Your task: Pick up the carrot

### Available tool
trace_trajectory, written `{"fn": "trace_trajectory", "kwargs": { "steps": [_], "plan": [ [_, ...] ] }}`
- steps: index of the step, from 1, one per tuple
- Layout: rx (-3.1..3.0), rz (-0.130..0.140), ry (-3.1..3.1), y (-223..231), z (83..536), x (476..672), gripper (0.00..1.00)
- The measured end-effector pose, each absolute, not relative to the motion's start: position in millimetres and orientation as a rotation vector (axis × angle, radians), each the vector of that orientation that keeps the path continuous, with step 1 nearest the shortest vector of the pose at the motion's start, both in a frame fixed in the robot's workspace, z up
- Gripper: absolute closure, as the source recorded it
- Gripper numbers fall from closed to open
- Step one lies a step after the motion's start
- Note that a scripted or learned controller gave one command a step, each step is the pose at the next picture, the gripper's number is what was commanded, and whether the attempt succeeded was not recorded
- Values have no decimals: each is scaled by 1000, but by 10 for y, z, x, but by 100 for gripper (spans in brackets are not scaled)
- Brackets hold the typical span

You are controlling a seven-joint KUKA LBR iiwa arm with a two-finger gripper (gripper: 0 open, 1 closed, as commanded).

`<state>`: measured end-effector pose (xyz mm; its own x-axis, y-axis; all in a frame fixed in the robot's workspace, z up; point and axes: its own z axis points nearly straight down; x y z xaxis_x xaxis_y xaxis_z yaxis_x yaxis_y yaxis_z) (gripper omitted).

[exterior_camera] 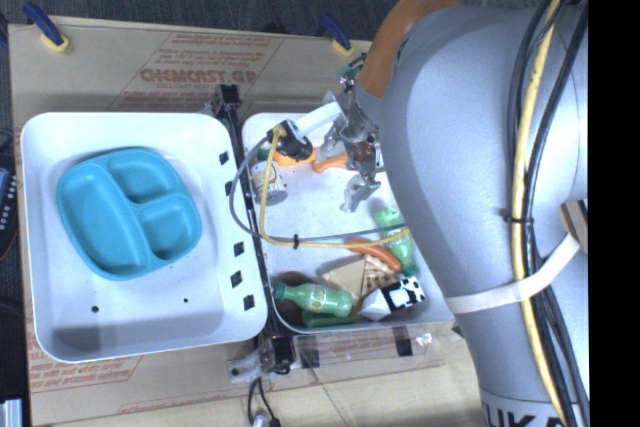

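Broadly, the grey arm (pixel 480 165) covers the right bin (pixel 300 215) beside the left bin (pixel 40 245) holding a blue divided plate (pixel 125 210), while the gripper (pixel 352 160) hangs over the right bin, fingers spread, with the orange carrot (pixel 328 162) at them, grip unclear.
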<state>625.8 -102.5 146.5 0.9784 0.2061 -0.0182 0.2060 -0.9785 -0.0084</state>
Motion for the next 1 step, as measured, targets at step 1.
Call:
{"fn": "trace_trajectory", "kwargs": {
  "steps": [1],
  "plan": [
    [-3118,24,-334,-1143,884,6146,0]
  ]
}}
